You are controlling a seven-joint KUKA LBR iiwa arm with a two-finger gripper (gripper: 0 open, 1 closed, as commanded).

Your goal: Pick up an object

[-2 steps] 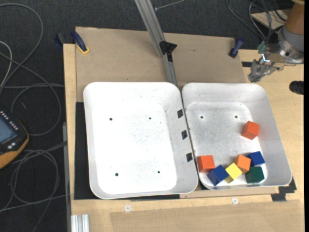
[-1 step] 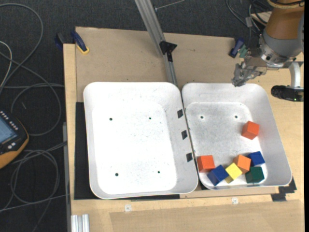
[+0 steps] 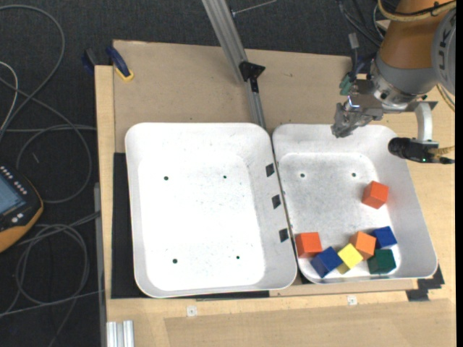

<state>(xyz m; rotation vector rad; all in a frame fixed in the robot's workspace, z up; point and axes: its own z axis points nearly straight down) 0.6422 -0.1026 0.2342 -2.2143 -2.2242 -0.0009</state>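
Observation:
The right bin [image 3: 318, 166] holds several small blocks. One orange block [image 3: 375, 194] lies alone near the bin's right wall. Along the front wall sit an orange block [image 3: 309, 243], a blue block [image 3: 326, 260], a yellow block [image 3: 350, 256], another orange block [image 3: 365, 243], a blue block [image 3: 384, 236] and a dark green block [image 3: 382, 262]. My gripper [image 3: 343, 126] hangs over the far rim of the right bin, well behind the blocks. Nothing shows between its fingers.
The left bin [image 3: 137, 194] lies beside the right one, with black clips [image 3: 275, 201] along the shared edge. A slanted metal bar [image 3: 230, 38] crosses the bench behind the bins. Cables lie on the floor at left.

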